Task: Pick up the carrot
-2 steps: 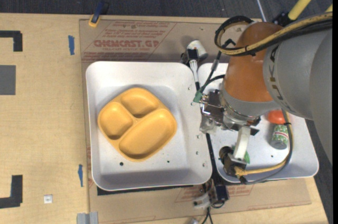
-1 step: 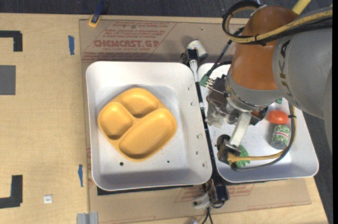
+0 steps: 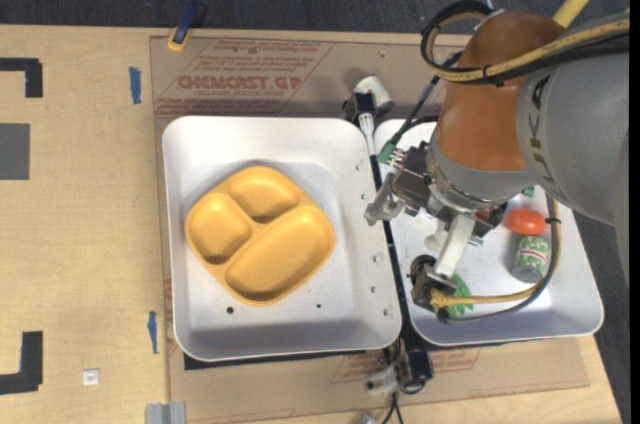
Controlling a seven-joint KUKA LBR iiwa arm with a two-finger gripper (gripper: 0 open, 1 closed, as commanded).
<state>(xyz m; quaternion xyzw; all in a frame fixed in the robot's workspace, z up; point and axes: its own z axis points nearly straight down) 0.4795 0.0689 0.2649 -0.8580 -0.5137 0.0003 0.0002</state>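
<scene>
1. The carrot (image 3: 527, 220), as I read it, is the orange-red piece at the right of the right bin (image 3: 585, 317), right of frame centre, partly tucked under the arm (image 3: 500, 102). The arm's shadowing bulk could make a descent land off target.
2. A green-and-white piece (image 3: 532, 257) touches it from below. I cannot tell whether this is its leafy top or a separate thing, so a grasp may catch that instead.
3. The gripper (image 3: 398, 195) sits well apart from the carrot, by the bin's left wall. Whether the claw is spread or pressed together cannot be told; if pressed together, it would only shove the carrot.
4. A sideways move risks scraping that wall or dragging the green scrap (image 3: 457, 308) at lower left of the bin.
</scene>
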